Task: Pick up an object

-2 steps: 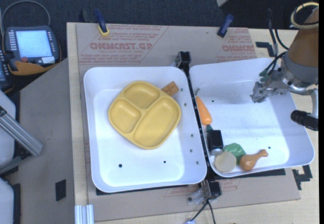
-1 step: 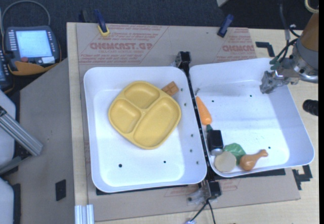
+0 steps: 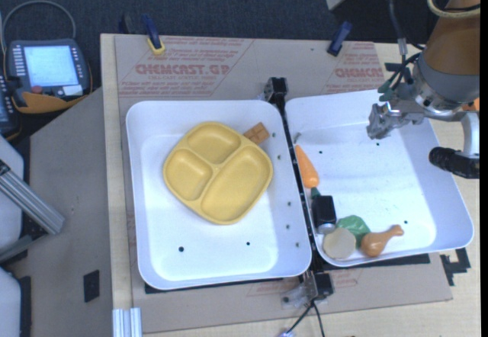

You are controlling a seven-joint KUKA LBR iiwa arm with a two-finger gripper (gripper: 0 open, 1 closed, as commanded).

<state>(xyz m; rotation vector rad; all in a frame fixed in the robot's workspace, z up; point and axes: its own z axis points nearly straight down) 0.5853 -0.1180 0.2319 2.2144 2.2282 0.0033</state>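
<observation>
A yellow divided plate (image 3: pixel 218 171) lay in the left bin (image 3: pixel 152 244), a small brown block (image 3: pixel 257 133) at its upper right edge. In the right bin (image 3: pixel 427 198) sat a carrot (image 3: pixel 306 167), a black block (image 3: pixel 324 210), a green piece (image 3: pixel 355 224), a pale round piece (image 3: pixel 339 243) and a drumstick (image 3: pixel 379 239). The pincer (image 3: pixel 379 126) hovered over that bin's upper part.
</observation>
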